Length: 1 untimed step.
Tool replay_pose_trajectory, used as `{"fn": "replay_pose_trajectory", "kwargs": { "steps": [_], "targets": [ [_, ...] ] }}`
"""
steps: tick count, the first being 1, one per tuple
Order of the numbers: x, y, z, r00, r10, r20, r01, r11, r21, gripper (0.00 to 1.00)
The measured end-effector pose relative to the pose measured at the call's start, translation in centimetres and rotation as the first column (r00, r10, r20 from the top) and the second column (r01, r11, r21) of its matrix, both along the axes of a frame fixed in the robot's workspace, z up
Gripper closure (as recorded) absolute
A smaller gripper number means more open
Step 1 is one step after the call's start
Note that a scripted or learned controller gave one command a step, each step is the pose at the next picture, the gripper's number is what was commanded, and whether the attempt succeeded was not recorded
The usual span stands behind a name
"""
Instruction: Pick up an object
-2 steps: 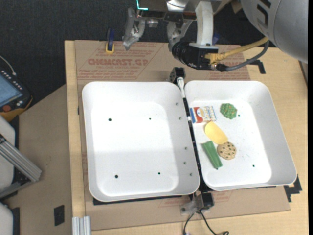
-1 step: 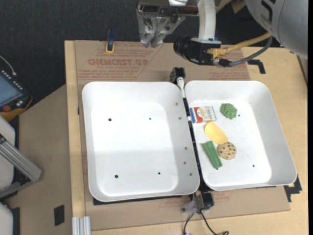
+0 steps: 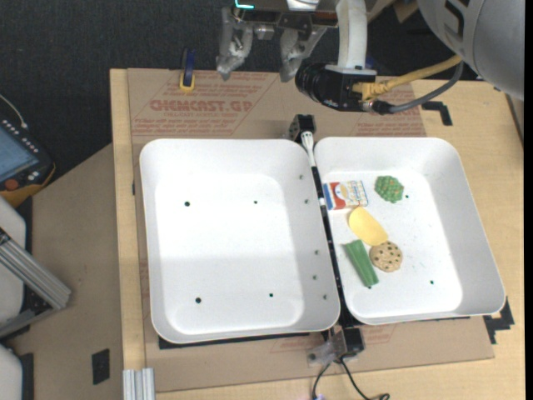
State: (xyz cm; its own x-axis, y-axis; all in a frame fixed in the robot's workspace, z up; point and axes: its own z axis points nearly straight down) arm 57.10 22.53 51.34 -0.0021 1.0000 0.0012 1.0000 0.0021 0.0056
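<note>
- Claw: at 12 o'clock, hanging above the cardboard beyond both bins; we see its 2 fingers spread apart with nothing between them, a stance we read as ready for a descent.
- Right bin: holds all 5 candidates, bunched toward its 9 o'clock side.
- Small carton, green ball, yellow piece, cookie, green stick: the last 3 touch or nearly touch; the ball sits apart, so we judge it the easiest pick.
- Left bin: we judge it the drop side.
</note>
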Motion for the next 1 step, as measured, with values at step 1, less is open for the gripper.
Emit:
{"fn": "replay_pose_trajectory", "kwargs": {
  "steps": [1],
  "targets": [
    [0.03, 0.07, 1.11, 1.000, 0.001, 0.005, -0.001, 1.000, 0.001, 1.00]
  ]
}}
